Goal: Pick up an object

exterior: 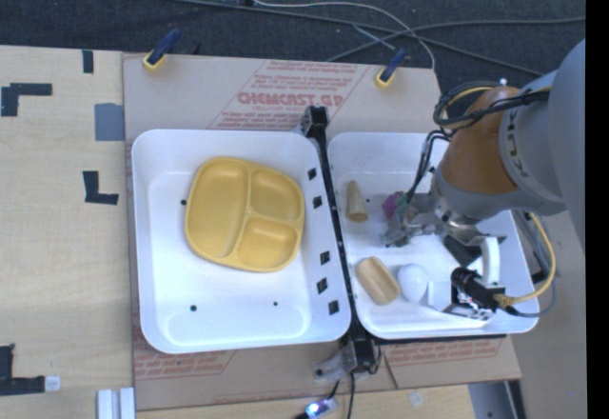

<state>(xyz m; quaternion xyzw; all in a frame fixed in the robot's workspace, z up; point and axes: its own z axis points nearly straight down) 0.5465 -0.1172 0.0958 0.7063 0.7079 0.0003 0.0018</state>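
Dark carpet and trailing cables frame the top of the shot, and below them sits the bench [57,217] with its cardboard sheet and two white bins. Over in the left bin [152,246] lies a yellow divided plate [244,213], flat and well apart from the action. All eyes on the right bin [381,146], where the arm [495,155] hangs low with the tool [404,225] down near the bin floor, just beside a small purple piece [392,206]. Whether the tool is open or closed, I cannot tell from this angle; the wrist hides too much. Candidates for the pick: a tan cylinder [356,201] near the divider, a tan bread-like roll [378,280] toward the front, and a white rounded object [413,282] touching it. Risk here looks real: the purple piece is small and could squirt sideways if the close lands off-centre, and the roll and white object sit so tight that a grab at one may nudge the other away.
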